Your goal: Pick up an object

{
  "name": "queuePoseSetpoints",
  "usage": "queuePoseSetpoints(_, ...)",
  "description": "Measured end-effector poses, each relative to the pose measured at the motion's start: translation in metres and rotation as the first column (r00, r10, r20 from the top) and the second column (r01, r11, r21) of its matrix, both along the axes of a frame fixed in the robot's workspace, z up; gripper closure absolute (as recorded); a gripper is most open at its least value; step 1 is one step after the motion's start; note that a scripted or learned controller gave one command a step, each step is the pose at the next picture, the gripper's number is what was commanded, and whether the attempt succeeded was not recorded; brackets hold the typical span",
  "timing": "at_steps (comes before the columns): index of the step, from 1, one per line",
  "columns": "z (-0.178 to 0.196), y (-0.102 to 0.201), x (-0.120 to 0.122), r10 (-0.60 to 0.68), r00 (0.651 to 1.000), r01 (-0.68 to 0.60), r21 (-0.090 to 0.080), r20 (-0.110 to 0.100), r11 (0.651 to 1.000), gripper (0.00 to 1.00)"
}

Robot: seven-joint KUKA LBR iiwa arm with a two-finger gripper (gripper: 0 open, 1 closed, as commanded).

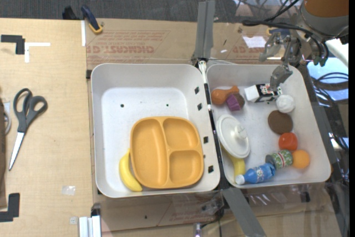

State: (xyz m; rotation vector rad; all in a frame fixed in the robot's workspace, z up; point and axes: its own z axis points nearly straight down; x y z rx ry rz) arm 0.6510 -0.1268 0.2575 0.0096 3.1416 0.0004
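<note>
The gripper (275, 79) hangs over the far part of the right bin (317, 136), just above a small black-and-white item (258, 91); whether it is spread or pressed together I cannot tell. Nothing shows between its tips. Near it lie a white ball (284, 102), a brown disc (280, 121), an orange gourd (223, 95) and a purple piece (234, 102). Nearer sit a white lid (233, 136), a blue bottle (257, 174), a red fruit (287, 141) and an orange (300, 159). The left bin (111, 119) holds a yellow tray (166, 151) and a banana (127, 173). Scissors (23, 116) lie on the counter (44, 175) at left.
</note>
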Motion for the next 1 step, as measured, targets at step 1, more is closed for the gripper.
queuePoseSetpoints(1, -0.1575, -0.0206, -0.0417, -0.121, 0.993, 0.121, 0.0, -0.002, 0.993, 0.0)
